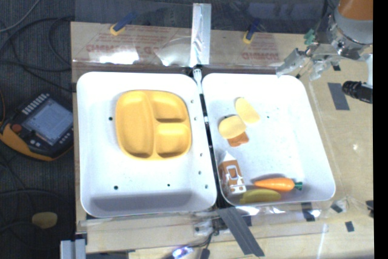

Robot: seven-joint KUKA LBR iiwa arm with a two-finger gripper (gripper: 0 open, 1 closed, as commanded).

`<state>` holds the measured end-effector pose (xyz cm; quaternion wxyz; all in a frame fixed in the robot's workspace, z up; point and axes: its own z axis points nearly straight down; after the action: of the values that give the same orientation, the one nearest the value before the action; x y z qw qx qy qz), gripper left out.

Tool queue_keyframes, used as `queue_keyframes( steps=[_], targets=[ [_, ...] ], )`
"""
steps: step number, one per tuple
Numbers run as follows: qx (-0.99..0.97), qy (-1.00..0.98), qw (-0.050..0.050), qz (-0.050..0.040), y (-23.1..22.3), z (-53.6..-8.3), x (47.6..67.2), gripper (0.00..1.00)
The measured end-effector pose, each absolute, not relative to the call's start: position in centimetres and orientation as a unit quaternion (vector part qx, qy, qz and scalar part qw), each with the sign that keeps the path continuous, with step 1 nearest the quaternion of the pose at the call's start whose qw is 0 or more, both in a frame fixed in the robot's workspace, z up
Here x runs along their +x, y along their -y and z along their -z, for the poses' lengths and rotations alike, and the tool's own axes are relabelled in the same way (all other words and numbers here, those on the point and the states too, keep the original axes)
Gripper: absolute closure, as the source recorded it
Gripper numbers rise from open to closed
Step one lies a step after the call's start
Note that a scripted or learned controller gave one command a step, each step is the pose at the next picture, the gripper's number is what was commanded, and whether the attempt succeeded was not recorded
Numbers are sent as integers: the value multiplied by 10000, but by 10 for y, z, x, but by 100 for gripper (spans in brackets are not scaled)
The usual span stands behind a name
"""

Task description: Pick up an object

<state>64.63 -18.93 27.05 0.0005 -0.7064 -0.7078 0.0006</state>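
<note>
The right bin (315, 148) holds several small items. A pale yellow oval piece (247, 110) lies near its back, and a tan-topped orange piece (232, 130) sits just in front of it. By the front left corner are a small orange and white box (231, 174), an orange carrot (276, 184) and a yellow-green pod (260, 195). My gripper (302, 65) hangs over the bench beyond the bin's back right corner, away from all of them. It is open with nothing between its fingers.
The left bin (97, 179) holds a yellow divided tray (153, 124). A metal divider post (201, 33) stands behind the seam between the bins. A handheld pendant (42, 124) lies on the floor at the left.
</note>
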Motion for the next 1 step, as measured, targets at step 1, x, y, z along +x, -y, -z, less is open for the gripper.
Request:
queue_keyframes(
  steps=[1],
  targets=[
    [-6304,7763,7,-5,106,-147,632,0]
  ],
)
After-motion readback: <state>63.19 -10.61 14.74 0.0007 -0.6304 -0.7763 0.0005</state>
